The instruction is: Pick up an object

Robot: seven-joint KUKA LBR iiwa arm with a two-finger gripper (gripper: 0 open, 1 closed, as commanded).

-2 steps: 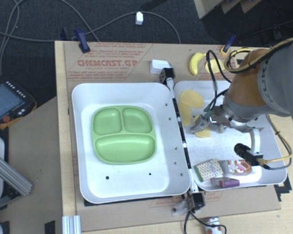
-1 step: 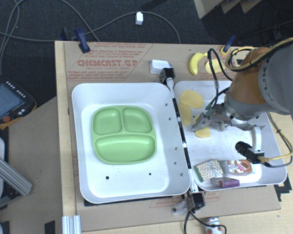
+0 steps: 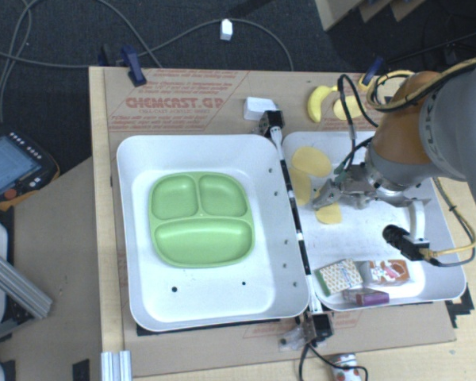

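table [image 3: 182,101] cardboard-topped, carries two white bins side by side; claw is down in the right bin [image 3: 448,288]
left bin [image 3: 135,228] sits well left of the claw, holds a green divided tray [image 3: 200,219]
arm [image 3: 428,133] grey with orange band, comes in from the right and above the claw, covers much of the right bin
claw [image 3: 331,194] low in the right bin near its left wall; can't tell its state, tips too small and cluttered to read
yellow disc [image 3: 311,162] just above-left of the claw
smaller yellow piece [image 3: 328,214] right below the claw, contact unclear
patterned packets [image 3: 341,276] well below the claw, at the bin's front
purple object [image 3: 366,297] just under them
banana-like yellow item [image 3: 320,101] on the table, well above the claw
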